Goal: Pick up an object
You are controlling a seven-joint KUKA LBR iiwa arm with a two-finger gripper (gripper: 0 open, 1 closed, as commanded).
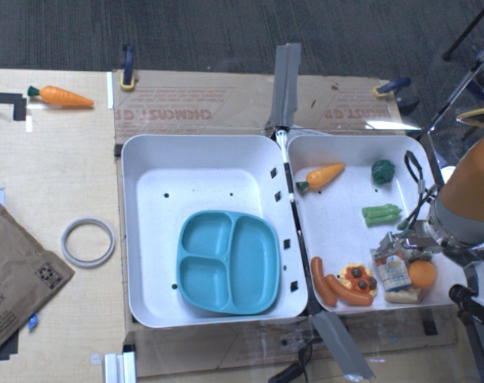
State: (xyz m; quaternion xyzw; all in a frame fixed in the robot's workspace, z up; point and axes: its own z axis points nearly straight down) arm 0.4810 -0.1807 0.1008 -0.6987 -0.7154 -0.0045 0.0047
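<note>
Left bin point(146, 214): a turquoise three-compartment plastic plate point(228, 262), lying flat toward 6 o'clock; stiff, light, awkward to pinch except at the rim. Right bin point(353, 146): small plastic play foods. Orange toy carrot point(323, 175) at 10 o'clock; dark green broccoli piece point(383, 171) at 1 o'clock; light green bean pod point(382, 213) near centre; two red-orange sausages point(337, 287) at 7 o'clock, touching a small pizza slice point(358, 278). All likely light, hard, slick; best taken across the narrow width. Claw point(399, 254) sits low at 4 o'clock over a small printed carton point(393, 274), beside an orange ball-shaped fruit point(422, 274) and a tan bread-like wedge point(403, 296); whether its grip is wide or narrow, I cannot tell. Arm enters from 3 o'clock, orange band point(469, 190) above the wrist, wrist pitched downward.
</note>
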